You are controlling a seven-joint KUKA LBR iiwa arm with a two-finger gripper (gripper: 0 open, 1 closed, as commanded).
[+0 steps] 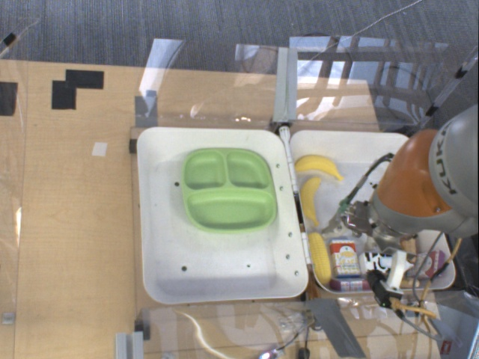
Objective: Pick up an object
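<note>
Box [344,260]: red/white carton, near end of right bin [352,137]; print too small to read
Corn [319,254]: just left of box
Far banana [318,164], near banana [309,198]: right bin, left side
Gripper [356,218]: over right bin, just far of box; open/closed can't tell
Arm [419,178]: "KU" legible
Left bin [157,223]: green divided plate [228,189]

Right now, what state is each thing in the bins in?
Green plate: flat, right way up, in the left bin.
Upper banana: unpeeled, lying in the right bin.
Lower banana: unpeeled, lying just below it.
Corn cob: lying by the right bin's left wall.
Red-and-white box: lying flat, partly hidden by the arm.
</note>
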